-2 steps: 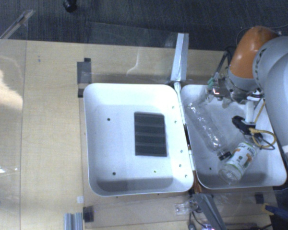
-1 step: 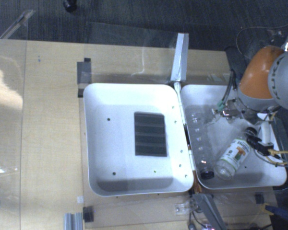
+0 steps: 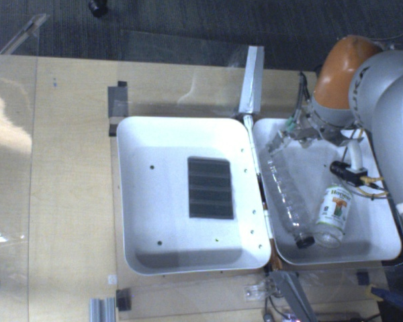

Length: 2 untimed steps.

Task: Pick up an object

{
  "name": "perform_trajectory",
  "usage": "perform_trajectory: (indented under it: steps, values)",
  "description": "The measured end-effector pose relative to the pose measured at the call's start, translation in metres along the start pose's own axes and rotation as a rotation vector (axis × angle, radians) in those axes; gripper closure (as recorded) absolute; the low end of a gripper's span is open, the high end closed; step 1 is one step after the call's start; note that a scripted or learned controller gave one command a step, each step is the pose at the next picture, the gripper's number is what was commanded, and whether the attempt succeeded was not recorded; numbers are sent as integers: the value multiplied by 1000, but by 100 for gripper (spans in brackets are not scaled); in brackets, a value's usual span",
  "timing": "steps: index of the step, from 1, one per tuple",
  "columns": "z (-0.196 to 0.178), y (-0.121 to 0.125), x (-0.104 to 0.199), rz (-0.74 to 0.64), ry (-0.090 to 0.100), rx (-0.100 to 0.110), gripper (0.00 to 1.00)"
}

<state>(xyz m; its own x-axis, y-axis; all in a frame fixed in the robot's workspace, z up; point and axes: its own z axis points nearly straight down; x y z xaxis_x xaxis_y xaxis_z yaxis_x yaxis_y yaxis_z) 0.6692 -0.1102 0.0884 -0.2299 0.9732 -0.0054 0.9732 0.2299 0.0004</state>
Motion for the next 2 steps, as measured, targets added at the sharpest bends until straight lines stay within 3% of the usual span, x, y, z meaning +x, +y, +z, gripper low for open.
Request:
perform_trajectory:
  steps: [1, 2]
  values:
    - [0, -35, -1, 99, 3, -8, 0]
    - [-2, -151, 19, 30, 2, -11, 0]
